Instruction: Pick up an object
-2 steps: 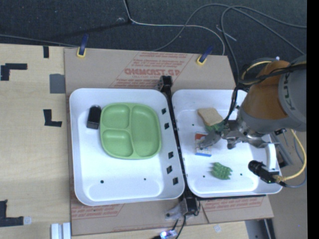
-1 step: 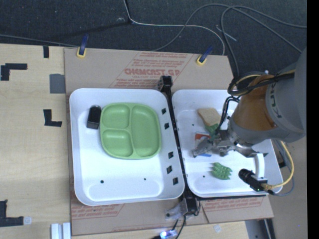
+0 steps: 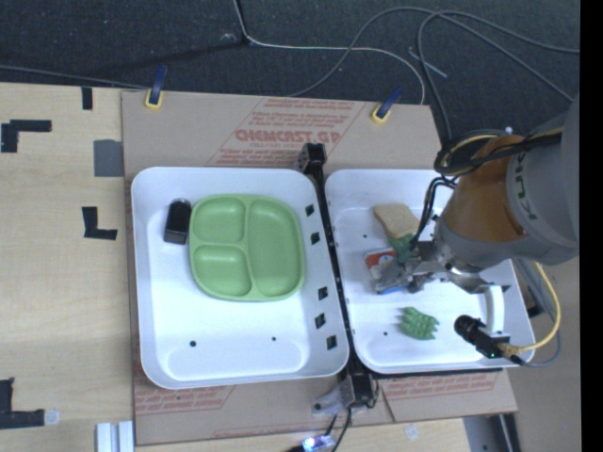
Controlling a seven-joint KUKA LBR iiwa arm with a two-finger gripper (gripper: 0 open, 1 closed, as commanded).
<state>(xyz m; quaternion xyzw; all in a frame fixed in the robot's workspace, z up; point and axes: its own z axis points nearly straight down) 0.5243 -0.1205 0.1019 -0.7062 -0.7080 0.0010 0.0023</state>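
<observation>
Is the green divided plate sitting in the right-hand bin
No, the green divided plate lies in the left bin, beside a small black object.

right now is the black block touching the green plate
Cannot tell. In the camera view the black block sits tight against the green plate's left rim in the left bin; no gap shows plainly.

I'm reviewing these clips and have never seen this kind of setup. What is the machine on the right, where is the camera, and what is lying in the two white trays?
One fixed camera looks down on the bench at a slant. The grey arm with the orange band is a robot reaching in from the right; its end effector is low in the right bin, amid small items. That bin also holds a tan piece and a green leafy toy. The left bin holds a green divided plate with a small black object beside it. Whether anything is gripped cannot be told.
</observation>
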